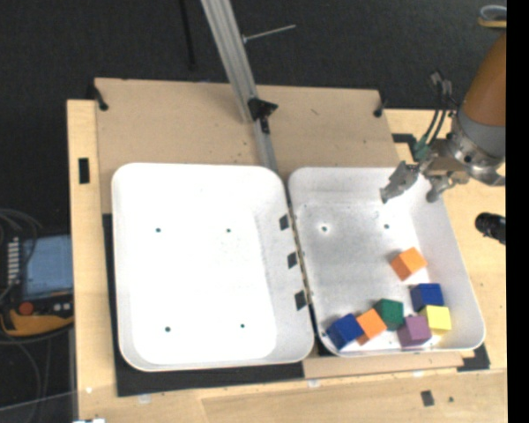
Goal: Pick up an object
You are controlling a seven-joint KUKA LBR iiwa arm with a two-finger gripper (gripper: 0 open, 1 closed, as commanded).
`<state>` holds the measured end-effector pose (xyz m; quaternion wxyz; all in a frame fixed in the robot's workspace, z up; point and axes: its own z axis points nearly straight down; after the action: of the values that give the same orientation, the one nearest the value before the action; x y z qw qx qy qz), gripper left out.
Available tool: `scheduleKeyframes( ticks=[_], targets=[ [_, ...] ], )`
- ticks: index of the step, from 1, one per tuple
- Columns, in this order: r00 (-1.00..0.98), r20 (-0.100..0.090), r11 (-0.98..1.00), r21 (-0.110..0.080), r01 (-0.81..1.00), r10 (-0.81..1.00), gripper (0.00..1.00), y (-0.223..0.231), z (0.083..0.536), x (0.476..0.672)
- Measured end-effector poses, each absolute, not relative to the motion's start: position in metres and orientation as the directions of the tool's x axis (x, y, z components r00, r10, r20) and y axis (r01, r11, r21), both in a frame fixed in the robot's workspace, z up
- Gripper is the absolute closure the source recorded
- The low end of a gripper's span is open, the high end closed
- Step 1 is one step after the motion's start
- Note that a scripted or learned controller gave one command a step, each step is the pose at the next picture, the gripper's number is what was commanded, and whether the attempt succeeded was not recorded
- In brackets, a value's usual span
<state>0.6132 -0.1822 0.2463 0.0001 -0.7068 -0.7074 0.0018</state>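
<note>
Bench w/ two bins (128, 236), arm (485, 95) angled over rt bin's top edge, gripper (416, 183) spread open, nothing held.

Bins (203, 263) smooth white plastic, right one scuffed grey; bench (238, 113) matt wood; blocks (409, 263) matt.

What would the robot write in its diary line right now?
gripper: open, holding nothing, above right bin far edge | blocks: bunched at near corner | orange block: apart, nearest gripper
</note>
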Motion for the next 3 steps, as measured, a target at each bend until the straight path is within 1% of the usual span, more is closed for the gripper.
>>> scheduleKeyframes(
  ticks=[1,2,3],
  targets=[
    [0.001,-0.001,-0.001,-0.003,1.000,1.000,0.00,-0.176,0.199,0.606],
    [0.002,-0.002,-0.002,-0.004,1.000,1.000,0.00,-0.185,0.140,0.608],
    [0.006,-0.002,-0.006,0.004,1.000,1.000,1.00,-0.186,0.155,0.610]
  ],
)
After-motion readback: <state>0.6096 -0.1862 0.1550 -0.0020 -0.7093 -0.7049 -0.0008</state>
